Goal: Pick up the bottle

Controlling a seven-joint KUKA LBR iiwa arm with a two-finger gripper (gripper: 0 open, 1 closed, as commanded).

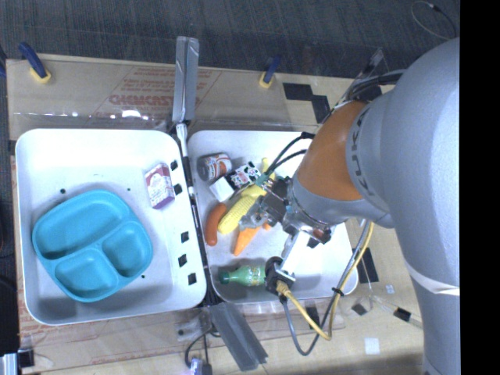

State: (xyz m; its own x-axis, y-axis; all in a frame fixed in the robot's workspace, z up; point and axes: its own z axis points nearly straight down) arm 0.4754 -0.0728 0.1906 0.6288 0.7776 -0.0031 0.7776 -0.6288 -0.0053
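The bottle (242,275) is green with a pale label. It lies on its side near the front wall of the right bin (337,266). My gripper (268,203) hangs over the middle of that bin, behind the bottle and apart from it. It is close to a yellow corn cob (237,209) and an orange carrot (245,240). The grey arm with its orange band covers the bin's right part.
The right bin also holds a second carrot (212,223), a dark can (215,166) and a black-and-white box (245,175) at the back. The left bin (47,143) holds a blue divided plate (90,244) and a small maroon packet (158,186).
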